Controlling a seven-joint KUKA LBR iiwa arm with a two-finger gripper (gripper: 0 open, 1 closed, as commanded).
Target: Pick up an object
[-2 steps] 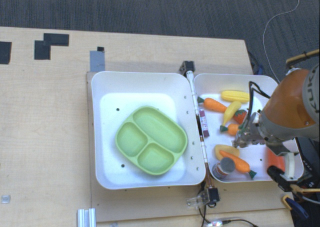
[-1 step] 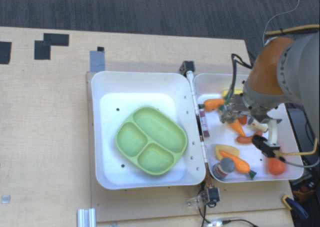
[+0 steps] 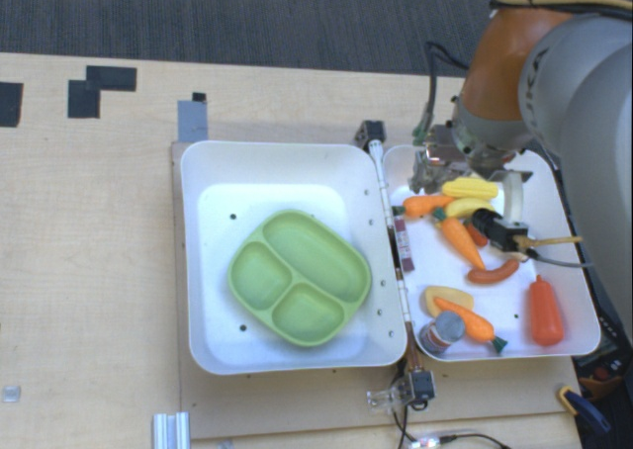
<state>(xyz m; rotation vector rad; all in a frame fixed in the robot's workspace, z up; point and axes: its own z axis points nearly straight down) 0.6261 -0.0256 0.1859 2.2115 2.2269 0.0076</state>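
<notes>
Whether the claw (image 3: 428,178) is released or clenched cannot be told; it is seen low over the far left corner of the right bin (image 3: 524,353), with nothing visibly held in it. A yellow banana (image 3: 471,188) lies just beside it, toward the bin's middle, and a short carrot (image 3: 427,206) lies just below it, close to the wall shared with the left bin (image 3: 198,269). A longer carrot (image 3: 462,241) is set at a slant just past these, and a reddish sausage (image 3: 495,272) is found beyond its lower end.

Well apart from the claw, at the near edge, a yellow slice (image 3: 448,297), a green-tipped carrot (image 3: 473,322) and a grey can (image 3: 440,334) are crowded into the near left corner. A red bottle (image 3: 544,311) stands apart near the right wall, with bare floor around it.

The far part of the right bin is taken up by the arm. A green divided plate (image 3: 300,277) is seen in the left bin, with white floor open along that bin's far and left sides. The table (image 3: 89,239) to the left lies bare.
</notes>
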